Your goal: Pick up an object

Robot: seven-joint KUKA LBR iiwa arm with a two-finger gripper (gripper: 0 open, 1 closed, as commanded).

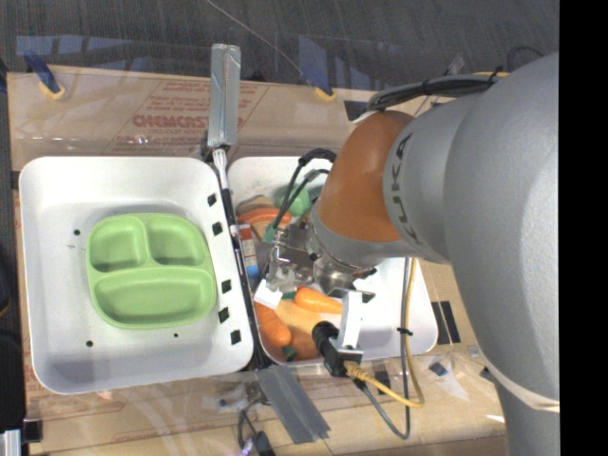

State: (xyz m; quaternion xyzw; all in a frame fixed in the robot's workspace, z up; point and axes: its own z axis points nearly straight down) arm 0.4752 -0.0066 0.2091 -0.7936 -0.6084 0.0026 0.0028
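Overhead view of the bench at the instant of reaching. The grey KUKA arm with its orange wrist band point(366, 183) extended from the right and stood over the right-hand shallow white plastic bin point(423, 326), its wrist masking most of that bin's contents. The two-finger gripper point(285, 272) lay low among the clutter at the bin's left side; whether it was apart, together, or clamped on anything could not be told from this angle, as the metal wrist hardware covered it.

The candidate objects were the smooth orange carrot-shaped toys point(318, 301), piled at the near-left of the right bin, just beside the gripper, with a further orange piece point(274, 329) nearer the bin's near wall. A pale green rounded item point(299, 200) showed at the far side, partly under the cables. These pieces looked like moulded plastic play food (judged light, stiff, glossy and therefore somewhat slippery). A grasp across the narrow width of a tapered piece, near its thicker middle, seemed likeliest to hold; the rounded ends would probably squirt out of closing pads.

The left-hand shallow white bin point(47, 283) held a light green three-compartment plastic tray point(150, 269), matte, rigid, with rounded corners, lying flat and well apart from the arm. A yellow cable point(407, 350) hung from the wrist over the right bin's near edge.
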